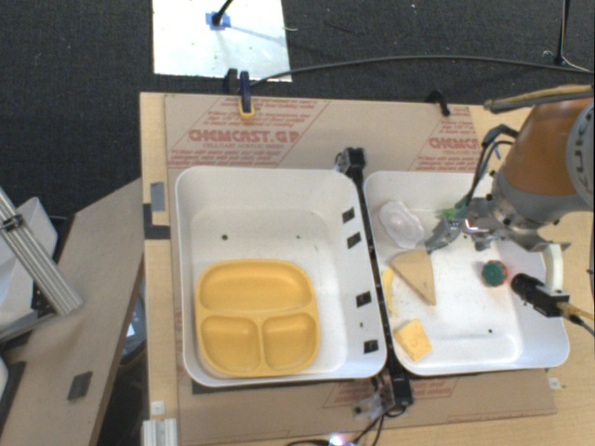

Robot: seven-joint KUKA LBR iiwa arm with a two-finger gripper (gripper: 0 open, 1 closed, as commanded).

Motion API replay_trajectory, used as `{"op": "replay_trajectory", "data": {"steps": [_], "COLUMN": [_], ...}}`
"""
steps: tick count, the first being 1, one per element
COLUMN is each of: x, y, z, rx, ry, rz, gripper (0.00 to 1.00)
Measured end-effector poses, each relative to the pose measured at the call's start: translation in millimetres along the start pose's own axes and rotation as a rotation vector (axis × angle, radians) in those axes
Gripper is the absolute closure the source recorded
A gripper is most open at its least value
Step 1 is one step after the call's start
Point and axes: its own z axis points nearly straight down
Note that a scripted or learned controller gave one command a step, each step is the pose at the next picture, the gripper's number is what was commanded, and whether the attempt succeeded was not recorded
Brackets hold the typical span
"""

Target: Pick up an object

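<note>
Nearest me, a small yellow block (pixel 412 339) sits in the right bin (pixel 544 351), a tan wedge (pixel 416 275) just beyond; whether the jaws (pixel 444 234) are released I cannot tell, so they should settle squarely over the wedge before closing

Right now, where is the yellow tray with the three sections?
The yellow tray lies in the left bin, toward its front-left corner. The cheese-like wedge sits across the divider in the right bin.
</note>
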Motion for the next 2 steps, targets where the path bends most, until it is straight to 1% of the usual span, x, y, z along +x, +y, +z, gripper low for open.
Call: {"op": "replay_trajectory", "data": {"steps": [1,2], "x": [-4,-4], "y": [9,13], "z": [50,69], "rx": [0.0,-0.009], "ry": [0.0,0.0], "rz": [0.003,0.004], "gripper": [0.0,0.0]}}
